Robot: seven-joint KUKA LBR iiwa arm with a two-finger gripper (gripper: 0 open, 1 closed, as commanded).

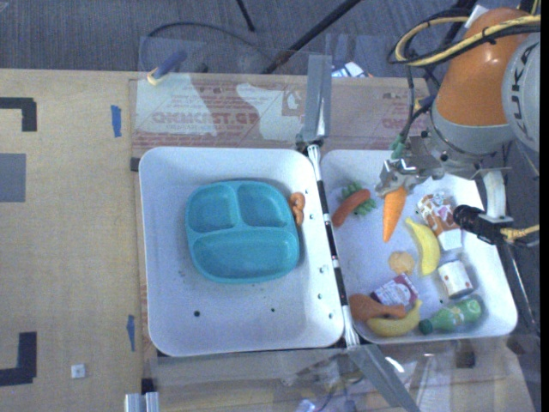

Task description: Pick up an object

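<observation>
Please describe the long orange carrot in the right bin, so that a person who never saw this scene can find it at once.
Start at the right bin, the one without the blue tray. Near its far side, just under the end effector, lies the carrot, pointing toward the camera. It is a plain orange cone, unlike the curved yellow banana to its right and the shorter orange piece with green leaves to its left.

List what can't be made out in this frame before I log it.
- Hand: its fingers sit small and dark above the carrot in the camera view; open or shut is unreadable.
- Small orange item beside the teal tray: too small to identify.
- Packets by the right bin's wall: labels too blurred to read.
- Arm: cut off by the top and right edges.
</observation>
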